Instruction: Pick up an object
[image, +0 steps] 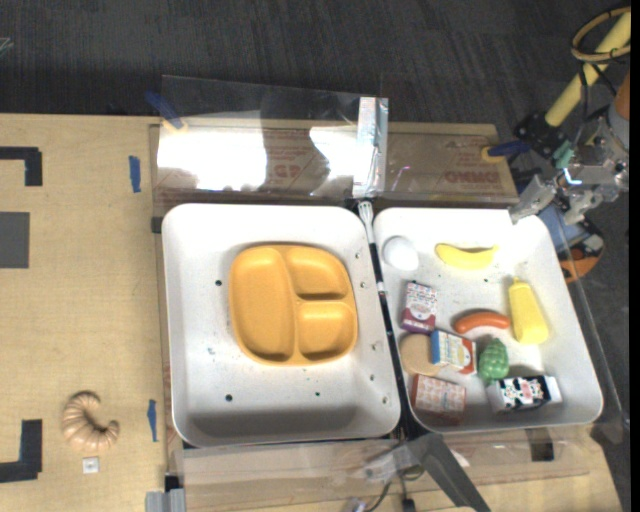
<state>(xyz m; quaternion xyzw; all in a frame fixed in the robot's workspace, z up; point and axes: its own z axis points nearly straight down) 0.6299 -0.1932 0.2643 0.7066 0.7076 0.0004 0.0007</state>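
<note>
The right bin (575, 330) holds several small toy items. Among them are a yellow banana (465, 256), a yellow corn-like piece (527, 311), an orange sausage (481, 322), a green broccoli (492, 359), a purple carton (420, 305), a white round piece (400, 253), a black-and-white carton (523, 392) and a reddish packet (439, 394). My gripper (545, 195) hangs at the bin's far right corner, just outside the rim, away from all the items. Nothing shows in its grasp.
In the left bin (190, 300) lies a yellow divided plate (293, 302). A toy croissant (89, 420) rests on the wooden bench at the lower left. Clear plastic sheeting (270, 150) stands behind the bins. Yellow cables (590, 60) hang at the top right.
</note>
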